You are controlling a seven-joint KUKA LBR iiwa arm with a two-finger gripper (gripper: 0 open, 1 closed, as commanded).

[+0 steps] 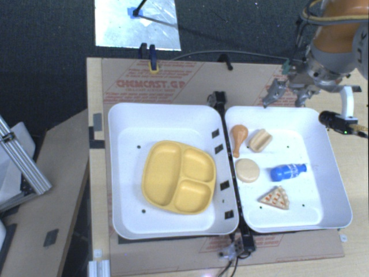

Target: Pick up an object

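Note:
The right bin [328, 172] holds several toy foods: a tan drumstick [238, 136], a bread roll [260, 139], a round beige biscuit [248, 170], a blue bottle [287, 171] lying on its side, and a pizza slice [275, 198]. My gripper [286, 97] hangs above the far rim of that bin, up and to the right of the bread roll. It is open, with nothing between its fingers.
The left bin [124, 154] carries a yellow compartment tray [179, 176]. A black divider with clips [228, 166] runs between the bins. A black fitting [337, 122] juts over the right bin's far right rim. A blue-and-yellow clamp [151, 56] sits at the board's far edge.

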